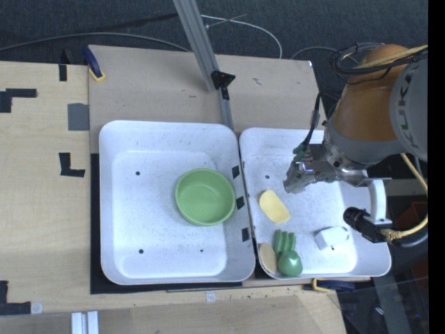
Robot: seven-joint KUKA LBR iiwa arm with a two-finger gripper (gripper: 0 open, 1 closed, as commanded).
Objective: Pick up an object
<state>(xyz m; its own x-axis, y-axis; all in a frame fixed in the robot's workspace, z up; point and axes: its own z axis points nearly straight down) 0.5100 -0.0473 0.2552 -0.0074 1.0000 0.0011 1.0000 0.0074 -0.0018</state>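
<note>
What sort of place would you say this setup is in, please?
Probably a robotics lab test bench: a grey-and-orange arm with its claw over two white bins, toy-like items such as a green bowl, and loose cables.

A smooth green plastic bowl (204, 197) sits in matt white, speckled plastic bins (122, 186) on a pale wood-grain worktop (42, 207), beside the arm's glossy orange band (368, 113) and a brushed metal pole (195, 26)

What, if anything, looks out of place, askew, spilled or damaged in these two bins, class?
Nothing is spilled or visibly damaged. The green bowl sits upright in the left bin. In the right bin, the yellow piece, green toy and white object lie loose below the gripper. A pale item rests against the bin's inner wall.
</note>
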